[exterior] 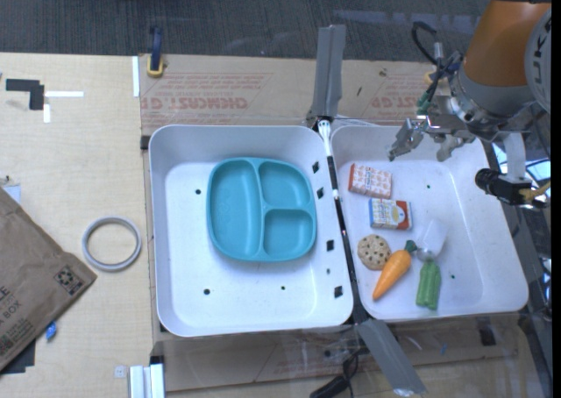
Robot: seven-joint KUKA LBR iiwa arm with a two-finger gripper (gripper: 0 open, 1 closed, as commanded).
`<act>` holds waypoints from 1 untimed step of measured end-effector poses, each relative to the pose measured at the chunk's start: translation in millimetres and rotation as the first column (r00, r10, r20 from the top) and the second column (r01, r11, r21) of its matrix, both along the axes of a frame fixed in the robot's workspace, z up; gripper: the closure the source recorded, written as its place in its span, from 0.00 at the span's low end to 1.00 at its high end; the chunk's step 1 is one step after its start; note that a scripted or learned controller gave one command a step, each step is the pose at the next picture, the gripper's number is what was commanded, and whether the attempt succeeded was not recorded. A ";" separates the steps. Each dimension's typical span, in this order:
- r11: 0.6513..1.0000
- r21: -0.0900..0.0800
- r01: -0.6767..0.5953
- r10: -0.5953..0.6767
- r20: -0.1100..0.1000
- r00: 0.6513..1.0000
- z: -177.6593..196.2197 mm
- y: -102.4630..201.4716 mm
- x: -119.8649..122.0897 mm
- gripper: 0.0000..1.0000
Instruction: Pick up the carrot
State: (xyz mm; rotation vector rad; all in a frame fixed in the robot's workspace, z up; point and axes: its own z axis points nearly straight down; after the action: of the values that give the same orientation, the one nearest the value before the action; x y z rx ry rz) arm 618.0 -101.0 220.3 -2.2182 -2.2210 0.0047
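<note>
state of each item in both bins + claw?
carrot: lying flat in right bin, tilted, not grasped
cookie: flat, beside carrot top
green bottle: lying down, right of carrot
upper snack box: lying flat
lower snack box: lying flat
blue divided plate: flat in left bin, nothing on it
claw: open, above right bin's far edge, holding nothing
</note>
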 end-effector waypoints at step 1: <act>0.998 0.000 -0.064 0.064 0.000 0.998 -30.0 32.4 -68.9 0.00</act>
State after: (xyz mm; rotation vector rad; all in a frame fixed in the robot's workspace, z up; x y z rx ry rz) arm 549.0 -68.6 190.3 -2.1459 -2.2912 0.0044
